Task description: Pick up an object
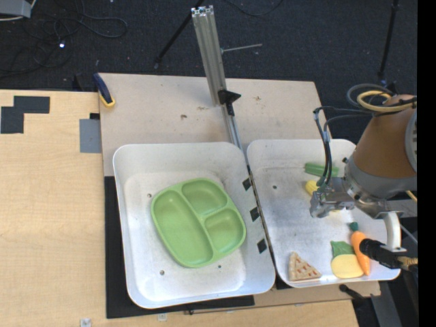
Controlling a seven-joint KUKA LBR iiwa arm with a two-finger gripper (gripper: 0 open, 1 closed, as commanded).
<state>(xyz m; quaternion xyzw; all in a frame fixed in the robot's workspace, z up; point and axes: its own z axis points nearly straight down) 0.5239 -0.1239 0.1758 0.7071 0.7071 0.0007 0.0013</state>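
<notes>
My gripper (pixel 321 205) is down inside the right bin (pixel 286 176), near its middle right, under the grey and orange arm. Just beside it lie a small yellow piece (pixel 311 187) and a green stick-shaped piece (pixel 315 169). Toward the bin's front right corner sit a toy carrot (pixel 361 249), a yellow lemon-like piece with a green top (pixel 346 264), and a tan waffle wedge (pixel 302 268). Nothing is visibly between the fingers.
A green three-compartment plate (pixel 197 221) lies in the left bin (pixel 129 182). A metal post (pixel 211 53) stands behind the bins, with black clips along the divide between them. Cables hang by the arm at the right.
</notes>
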